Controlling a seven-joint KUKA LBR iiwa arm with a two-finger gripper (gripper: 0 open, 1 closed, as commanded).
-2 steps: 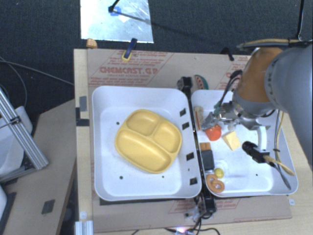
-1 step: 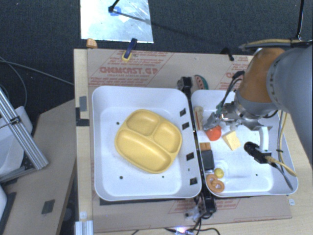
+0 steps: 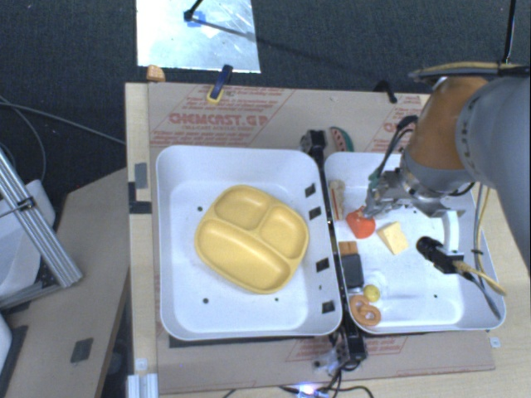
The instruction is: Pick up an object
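Note:
My gripper hangs low over the right bin, near its left side. Its tip is right beside a red-orange rounded object, which lies just below and left of it; I cannot tell whether they touch. A pale yellow block lies a little to the right of the red object. The grey arm with its orange band comes in from the upper right and hides the bin's back right part.
The left bin holds a yellow divided plate. Along the right bin's left wall lie a wooden stick, a small orange block, a black block, a small yellow ball and a brown ring.

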